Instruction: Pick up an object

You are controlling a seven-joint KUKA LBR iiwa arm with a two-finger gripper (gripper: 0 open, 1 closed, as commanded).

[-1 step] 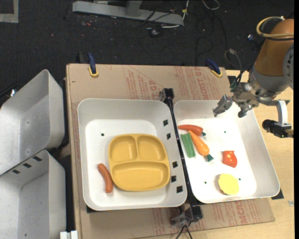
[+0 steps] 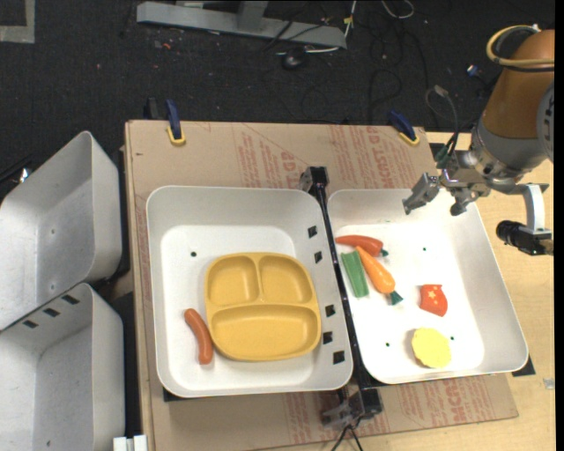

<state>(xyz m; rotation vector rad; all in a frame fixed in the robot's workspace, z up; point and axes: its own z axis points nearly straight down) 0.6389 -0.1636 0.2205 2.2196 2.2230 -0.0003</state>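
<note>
Arm [image 2: 520, 97] running off right edge; spare bins [image 2: 53, 291] at left getting cropped by frame; far clutter [image 2: 242, 22] blurring into dark.

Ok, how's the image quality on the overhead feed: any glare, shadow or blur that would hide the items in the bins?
In the camera view the lighting is even and soft; the right bin and left bin look bright but keep their detail. The carrot, green piece and yellow piece are sharp with faint shadows. The gripper is slightly soft. The floor beyond the bench is dark.
</note>
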